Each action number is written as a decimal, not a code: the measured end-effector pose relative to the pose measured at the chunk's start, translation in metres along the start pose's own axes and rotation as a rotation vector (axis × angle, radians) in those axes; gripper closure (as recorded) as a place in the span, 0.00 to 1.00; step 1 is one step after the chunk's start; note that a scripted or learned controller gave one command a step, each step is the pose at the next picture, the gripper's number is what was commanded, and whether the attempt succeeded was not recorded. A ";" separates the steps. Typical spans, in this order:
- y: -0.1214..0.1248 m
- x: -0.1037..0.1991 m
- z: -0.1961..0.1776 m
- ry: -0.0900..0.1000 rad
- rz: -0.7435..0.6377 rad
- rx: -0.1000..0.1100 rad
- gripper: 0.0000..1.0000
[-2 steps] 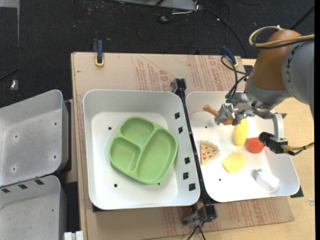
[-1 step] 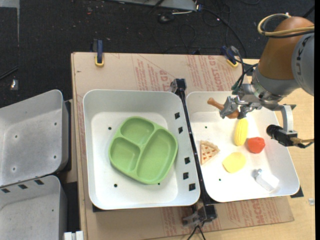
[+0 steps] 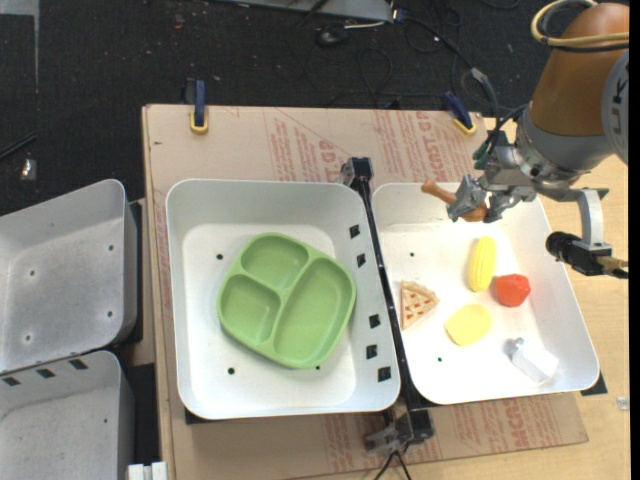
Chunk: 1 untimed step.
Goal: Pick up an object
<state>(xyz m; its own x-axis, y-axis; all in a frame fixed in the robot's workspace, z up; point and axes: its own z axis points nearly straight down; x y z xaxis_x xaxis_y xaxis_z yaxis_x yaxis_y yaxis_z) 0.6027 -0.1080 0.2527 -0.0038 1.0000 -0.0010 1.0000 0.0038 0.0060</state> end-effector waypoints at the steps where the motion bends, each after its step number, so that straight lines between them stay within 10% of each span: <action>1: 0.002 0.000 -0.043 0.000 0.000 0.000 1.00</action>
